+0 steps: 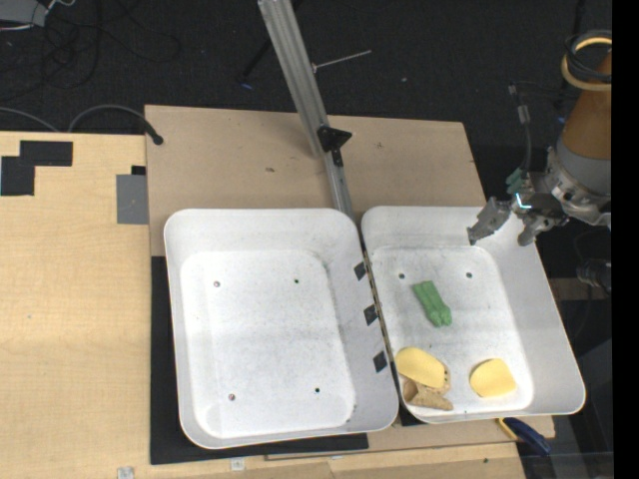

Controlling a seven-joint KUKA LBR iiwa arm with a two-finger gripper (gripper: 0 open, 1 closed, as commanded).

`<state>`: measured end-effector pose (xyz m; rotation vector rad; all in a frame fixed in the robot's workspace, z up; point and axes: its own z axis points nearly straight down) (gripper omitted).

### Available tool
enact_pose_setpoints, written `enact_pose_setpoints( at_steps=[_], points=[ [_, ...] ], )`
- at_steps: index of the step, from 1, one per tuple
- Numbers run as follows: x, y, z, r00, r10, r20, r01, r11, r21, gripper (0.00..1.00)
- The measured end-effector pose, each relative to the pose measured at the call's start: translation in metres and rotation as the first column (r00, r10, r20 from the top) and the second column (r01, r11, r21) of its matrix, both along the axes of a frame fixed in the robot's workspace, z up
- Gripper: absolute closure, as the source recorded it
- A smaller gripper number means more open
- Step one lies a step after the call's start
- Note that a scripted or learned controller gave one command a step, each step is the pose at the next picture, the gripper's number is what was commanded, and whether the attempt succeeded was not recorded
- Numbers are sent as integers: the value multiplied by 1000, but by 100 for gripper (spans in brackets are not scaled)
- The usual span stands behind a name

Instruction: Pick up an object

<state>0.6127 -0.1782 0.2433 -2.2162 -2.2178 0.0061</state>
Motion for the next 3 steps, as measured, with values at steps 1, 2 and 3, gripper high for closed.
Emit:
enact_pose_setpoints(
  at_steps=[1,2,3],
  points=[
    [1,0,3,1000,2,5,-2,1000,-1,0],
    [10,-2,-53,1000,0,0,0,1000,0,0],
    [7,3,-97,1000,1,0,-1,1000,0,0]
  ],
)
